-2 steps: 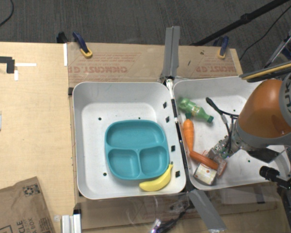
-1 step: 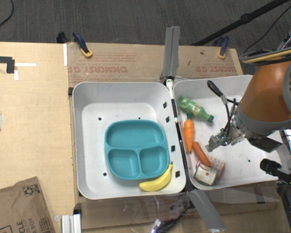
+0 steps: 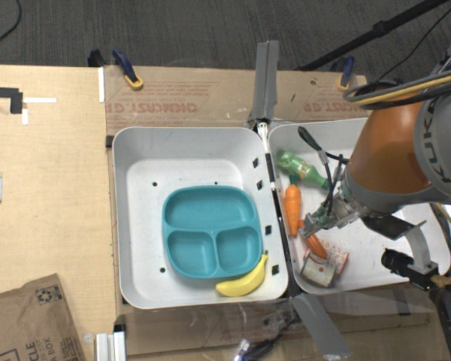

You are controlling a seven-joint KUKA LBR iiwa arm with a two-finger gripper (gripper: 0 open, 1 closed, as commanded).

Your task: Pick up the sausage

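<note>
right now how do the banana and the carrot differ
The banana is yellow and curved; the carrot is orange and straight. The banana lies in the left bin, against the teal plate; the carrot lies in the right bin, near the shared wall. The banana runs roughly crosswise; the carrot runs up and down the view. Both lie flat.

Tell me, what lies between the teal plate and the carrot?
In the camera view, the two bins' meeting walls run between the teal plate and the carrot; the banana sits lower, by the plate's corner.
</note>
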